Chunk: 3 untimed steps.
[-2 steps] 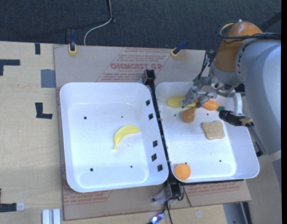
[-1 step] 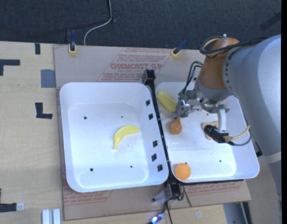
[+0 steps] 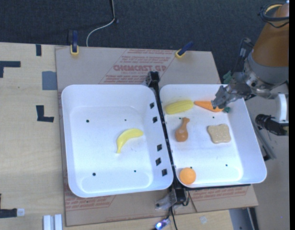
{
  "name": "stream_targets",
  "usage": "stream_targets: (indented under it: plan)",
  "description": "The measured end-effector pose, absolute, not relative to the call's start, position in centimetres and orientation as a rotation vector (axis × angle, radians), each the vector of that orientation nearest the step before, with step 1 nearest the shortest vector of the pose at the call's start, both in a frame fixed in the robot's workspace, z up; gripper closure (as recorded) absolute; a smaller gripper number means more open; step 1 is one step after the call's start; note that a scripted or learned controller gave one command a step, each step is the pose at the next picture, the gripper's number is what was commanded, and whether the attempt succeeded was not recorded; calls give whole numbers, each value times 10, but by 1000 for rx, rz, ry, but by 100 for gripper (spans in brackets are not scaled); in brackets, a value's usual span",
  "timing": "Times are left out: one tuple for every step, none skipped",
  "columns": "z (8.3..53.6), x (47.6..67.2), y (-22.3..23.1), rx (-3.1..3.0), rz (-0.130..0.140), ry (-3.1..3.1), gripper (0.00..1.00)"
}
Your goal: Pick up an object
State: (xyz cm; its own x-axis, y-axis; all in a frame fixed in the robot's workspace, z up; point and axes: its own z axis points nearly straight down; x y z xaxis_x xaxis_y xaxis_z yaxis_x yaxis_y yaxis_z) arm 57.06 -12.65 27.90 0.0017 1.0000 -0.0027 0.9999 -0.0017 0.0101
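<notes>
- Your gripper [image 3: 221, 102] sits low over the upper right part of the right bin [image 3: 248, 143], reaching in from the right; you cannot tell how it is set from this angle.
- The carrot [image 3: 205, 105] lies right at the gripper's tip, its thick end under or against it, its point aimed left. You cannot tell whether it is actually gripped.
- Just left of the carrot you have a yellow corn cob [image 3: 178, 107], lying near the divider between the bins.
- Below the gripper, a little apart, rests a slice of bread [image 3: 219, 133], flat on the bin floor.
- Left of the bread, a brown drumstick [image 3: 182, 130] lies with its thin end pointing up toward the corn.
- At the bottom edge of the right bin, well apart from the gripper, sits an orange ball [image 3: 187, 176].
- In the left bin [image 3: 80, 104], a banana [image 3: 128, 137] lies alone near the middle, far from your gripper.
- Both bins rest on a cardboard sheet [image 3: 133, 66] on the surface [image 3: 23, 128].
</notes>
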Motion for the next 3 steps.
stream_targets:
  plan:
    - [434, 575, -106, 2205, 18, 2215, 100]
    - [528, 580, -38, 2206, 13, 2225, 100]
    - [535, 624, -5, 2215, 1, 2225, 100]
